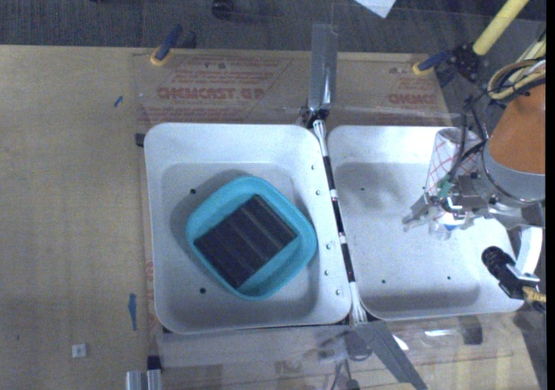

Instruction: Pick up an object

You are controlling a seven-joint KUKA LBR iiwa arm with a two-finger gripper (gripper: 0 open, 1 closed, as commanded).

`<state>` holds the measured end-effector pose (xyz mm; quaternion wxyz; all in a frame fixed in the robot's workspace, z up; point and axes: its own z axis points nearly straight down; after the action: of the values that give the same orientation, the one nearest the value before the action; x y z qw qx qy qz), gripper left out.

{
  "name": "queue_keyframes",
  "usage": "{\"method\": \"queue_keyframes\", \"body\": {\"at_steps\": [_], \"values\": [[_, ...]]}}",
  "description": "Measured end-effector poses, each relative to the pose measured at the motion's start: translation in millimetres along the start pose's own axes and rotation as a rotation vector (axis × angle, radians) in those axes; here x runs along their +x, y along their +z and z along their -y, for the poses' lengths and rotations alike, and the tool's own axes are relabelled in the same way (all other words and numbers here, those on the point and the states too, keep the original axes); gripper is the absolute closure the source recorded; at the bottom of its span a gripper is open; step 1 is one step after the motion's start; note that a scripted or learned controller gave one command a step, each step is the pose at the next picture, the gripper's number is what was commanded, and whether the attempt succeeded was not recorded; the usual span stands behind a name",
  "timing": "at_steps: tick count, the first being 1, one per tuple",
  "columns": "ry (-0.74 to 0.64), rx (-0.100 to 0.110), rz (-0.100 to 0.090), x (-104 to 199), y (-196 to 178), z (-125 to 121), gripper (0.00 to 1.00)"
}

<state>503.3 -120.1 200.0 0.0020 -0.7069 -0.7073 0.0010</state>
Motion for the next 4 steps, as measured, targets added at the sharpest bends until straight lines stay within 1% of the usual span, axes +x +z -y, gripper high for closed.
{"method": "queue_keyframes", "body": {"at_steps": [1, 2, 3, 4], "values": [[-0.059, -0.005, 0.003, -61.4, 51.0, -56.0, 0.00], [-0.079, -0.005, -0.005, -96.3, 81.2, -130.8, 0.00], [0.122, 0.002, 0.001, -74.5, 112.6, -150.4, 0.00], [-0.141, 0.009, -0.005, -88.1, 95.2, -161.5, 0.00]]}}
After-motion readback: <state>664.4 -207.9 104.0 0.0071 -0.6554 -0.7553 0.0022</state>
